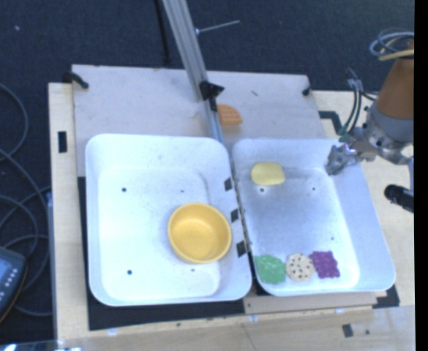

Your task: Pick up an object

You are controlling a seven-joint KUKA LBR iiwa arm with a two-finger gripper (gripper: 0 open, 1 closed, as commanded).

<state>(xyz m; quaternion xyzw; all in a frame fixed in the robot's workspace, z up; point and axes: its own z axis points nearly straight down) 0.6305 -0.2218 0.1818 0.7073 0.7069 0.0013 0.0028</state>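
Grey claw (336,161) perhaps over bin rim (329,168)

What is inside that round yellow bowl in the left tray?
The round yellow bowl in the shallow white left bin shows bare yellow inside, nothing in it. What lies beneath the bowl is covered.

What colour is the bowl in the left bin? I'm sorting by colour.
Yellow bowl, clearest in the camera view.
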